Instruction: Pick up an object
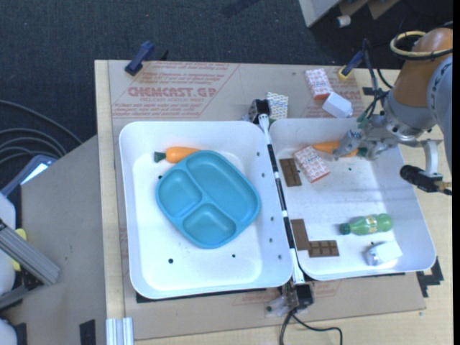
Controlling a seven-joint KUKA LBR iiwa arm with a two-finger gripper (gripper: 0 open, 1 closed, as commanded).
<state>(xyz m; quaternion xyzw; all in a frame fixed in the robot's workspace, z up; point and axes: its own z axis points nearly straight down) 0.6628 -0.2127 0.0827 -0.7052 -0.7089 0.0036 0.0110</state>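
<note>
In the right bin (413,214), the gripper (350,146) sits at an orange carrot (327,147), long axis crosswise, just behind the patterned box (312,162). Finger spacing: cannot tell.

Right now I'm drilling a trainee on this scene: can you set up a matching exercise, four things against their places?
Things:
1. blue divided plate
2. green bottle
3. claw
4. carrot

Places:
A. lying in the right bin, toward its near edge
B. middle of the left bin
C. over the right bin's far side
D. left bin, at the plate's far edge

Pairs: 1-B, 2-A, 3-C, 4-D
</note>
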